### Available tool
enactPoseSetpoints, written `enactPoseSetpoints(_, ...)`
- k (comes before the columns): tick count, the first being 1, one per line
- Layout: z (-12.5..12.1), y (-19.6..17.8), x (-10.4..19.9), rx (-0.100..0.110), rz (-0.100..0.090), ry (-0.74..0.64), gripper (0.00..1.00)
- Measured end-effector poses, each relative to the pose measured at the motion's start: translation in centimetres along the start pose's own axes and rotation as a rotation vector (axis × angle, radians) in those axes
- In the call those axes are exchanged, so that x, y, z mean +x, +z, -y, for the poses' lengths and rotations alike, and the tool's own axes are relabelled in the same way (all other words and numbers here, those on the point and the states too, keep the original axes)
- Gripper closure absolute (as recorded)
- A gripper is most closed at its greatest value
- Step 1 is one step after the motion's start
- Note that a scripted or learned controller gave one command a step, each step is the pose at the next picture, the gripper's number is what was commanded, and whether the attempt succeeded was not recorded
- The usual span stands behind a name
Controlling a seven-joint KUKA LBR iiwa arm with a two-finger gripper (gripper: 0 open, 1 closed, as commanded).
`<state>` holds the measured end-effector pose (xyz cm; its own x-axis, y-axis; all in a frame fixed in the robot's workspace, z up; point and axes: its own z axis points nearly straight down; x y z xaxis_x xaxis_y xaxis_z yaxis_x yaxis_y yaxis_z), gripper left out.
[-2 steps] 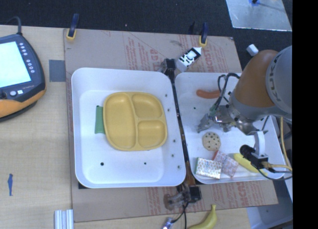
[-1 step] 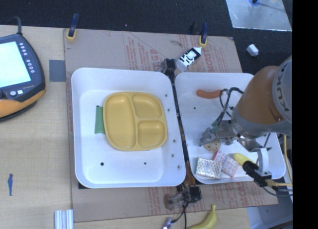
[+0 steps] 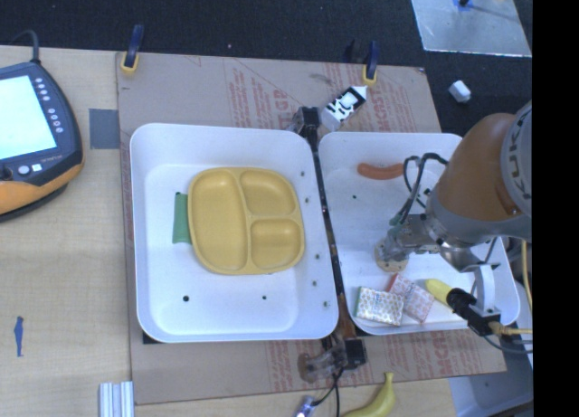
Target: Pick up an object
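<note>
The pincer (image 3: 394,255) is low in the right bin (image 3: 348,225); how wide it stands cannot be told, nor whether it grips anything. Just near of it lie a foil packet (image 3: 380,307) and a pink packet (image 3: 414,301); a sausage (image 3: 380,170) lies farther back.

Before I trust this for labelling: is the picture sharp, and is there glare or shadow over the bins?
Camera view: soft but readable; even light, mild glare on the left bin; the arm shades the right bin around the gripper; the packets look slightly blurred.
</note>
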<state>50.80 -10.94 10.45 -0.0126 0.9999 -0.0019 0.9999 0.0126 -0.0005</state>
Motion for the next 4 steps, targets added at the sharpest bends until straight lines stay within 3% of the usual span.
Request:
enactPoseSetpoints(1, 0.0, 0.0, 0.0, 0.000, 0.000, 0.001, 0.00)
enactPoseSetpoints(2, -0.1, -1.0, -0.1, -0.002, 0.003, -0.005, 1.00)
enactPoseSetpoints(3, -0.1, -1.0, -0.1, -0.002, 0.003, -0.004, 0.00)
enactPoseSetpoints(4, -0.2, -2.0, -0.2, -0.006, 0.007, -0.008, 1.00)
